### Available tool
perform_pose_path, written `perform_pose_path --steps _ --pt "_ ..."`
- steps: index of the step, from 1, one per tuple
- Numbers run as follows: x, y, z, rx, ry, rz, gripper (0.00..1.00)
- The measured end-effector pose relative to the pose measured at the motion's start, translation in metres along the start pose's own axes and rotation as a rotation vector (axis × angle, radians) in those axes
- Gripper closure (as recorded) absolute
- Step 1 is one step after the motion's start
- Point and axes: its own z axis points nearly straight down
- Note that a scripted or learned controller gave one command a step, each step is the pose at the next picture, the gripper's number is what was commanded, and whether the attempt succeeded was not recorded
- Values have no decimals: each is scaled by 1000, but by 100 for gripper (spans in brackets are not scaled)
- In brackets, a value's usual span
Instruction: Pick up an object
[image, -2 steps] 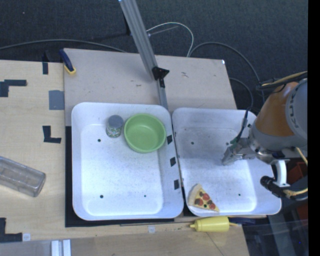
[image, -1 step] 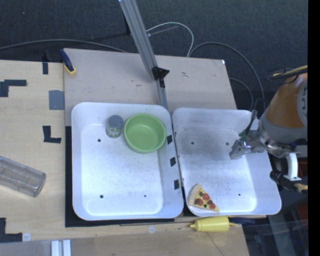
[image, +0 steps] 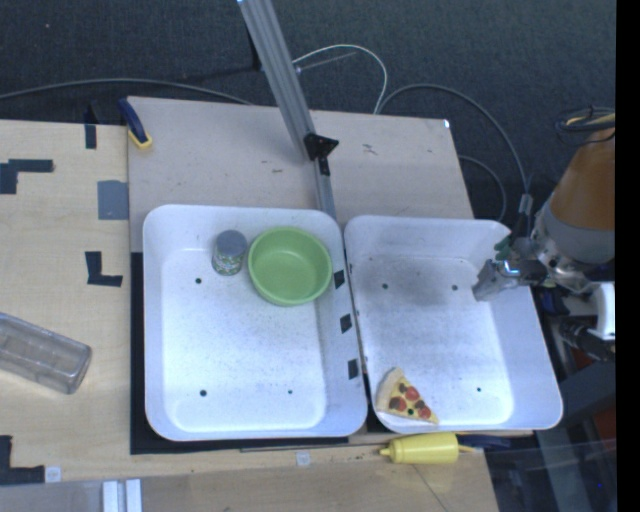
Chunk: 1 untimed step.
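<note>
A green bowl (image: 290, 265) sits at the back of the left bin (image: 180, 400), with a small grey can (image: 229, 252) standing just to its left. A toy pizza slice (image: 404, 396) lies at the front left corner of the right bin (image: 520, 400). A yellow bottle (image: 424, 449) lies on the bench just in front of that bin. My gripper (image: 490, 283) hangs over the right bin's right edge, far from every object, with nothing seen in it.
A metal pole (image: 285, 85) slants up from the back between the bins. A clear plastic container (image: 38, 352) lies on the bench at the left. Cables (image: 440, 95) run across the back right.
</note>
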Motion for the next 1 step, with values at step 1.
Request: perform_pose_path --steps 1 --pt "-9 6 -55 -1 -1 0 100"
